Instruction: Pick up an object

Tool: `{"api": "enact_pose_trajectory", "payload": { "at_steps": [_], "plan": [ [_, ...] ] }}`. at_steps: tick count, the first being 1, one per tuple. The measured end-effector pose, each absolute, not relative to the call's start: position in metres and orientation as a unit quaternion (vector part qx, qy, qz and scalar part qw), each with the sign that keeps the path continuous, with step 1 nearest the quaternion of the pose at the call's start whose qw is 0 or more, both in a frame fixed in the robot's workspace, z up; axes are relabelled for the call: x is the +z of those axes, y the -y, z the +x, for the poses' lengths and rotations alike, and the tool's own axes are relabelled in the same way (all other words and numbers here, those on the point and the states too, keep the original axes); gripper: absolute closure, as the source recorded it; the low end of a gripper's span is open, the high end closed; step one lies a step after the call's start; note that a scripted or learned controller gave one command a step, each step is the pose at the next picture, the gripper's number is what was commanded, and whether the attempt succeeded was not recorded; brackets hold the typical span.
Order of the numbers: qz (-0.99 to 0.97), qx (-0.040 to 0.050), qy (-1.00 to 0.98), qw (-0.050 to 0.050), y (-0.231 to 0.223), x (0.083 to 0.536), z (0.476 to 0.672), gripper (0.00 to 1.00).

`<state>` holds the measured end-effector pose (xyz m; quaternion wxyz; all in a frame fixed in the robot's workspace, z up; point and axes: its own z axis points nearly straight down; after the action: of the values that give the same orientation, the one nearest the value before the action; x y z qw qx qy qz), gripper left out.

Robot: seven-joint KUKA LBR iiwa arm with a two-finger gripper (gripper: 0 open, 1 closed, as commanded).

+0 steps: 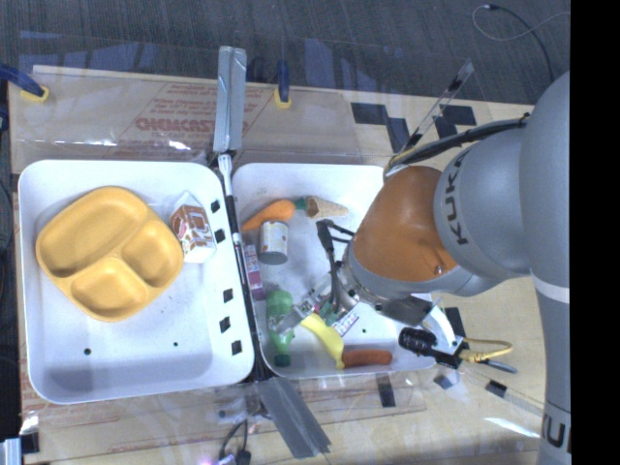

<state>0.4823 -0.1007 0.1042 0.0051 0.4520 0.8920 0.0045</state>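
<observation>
The right bin [300, 171] holds several items. Along its back are an orange carrot [269, 212], a grey can [273, 241] and an ice cream cone [325, 206]. Toward the front lie a green bottle [280, 310], a yellow banana [325, 338] and a red sausage [366, 358]. My gripper [325, 308] is low in this bin, just above the banana's upper end and right of the green bottle. The grey and orange wrist hangs over the bin's right half and hides what lies beneath it.
The left bin [116, 366] holds a yellow divided tray [107, 250] and a small brown and white carton [192, 229] by the divider. A thin purple item [254, 269] lies along the right bin's left wall. A metal clamp [230, 95] stands at the back.
</observation>
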Motion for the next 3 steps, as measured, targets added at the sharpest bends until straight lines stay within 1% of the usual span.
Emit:
{"api": "enact_pose_trajectory", "payload": {
  "at_steps": [1,2,3],
  "plan": [
    [0.327,-0.0001,-0.945,0.001,0.139,0.122,0.497,0.00],
    [0.333,0.0001,-0.943,-0.001,0.126,0.091,0.504,0.00],
    [0.331,0.0002,-0.944,-0.001,0.126,0.101,0.505,1.00]
  ]
}}
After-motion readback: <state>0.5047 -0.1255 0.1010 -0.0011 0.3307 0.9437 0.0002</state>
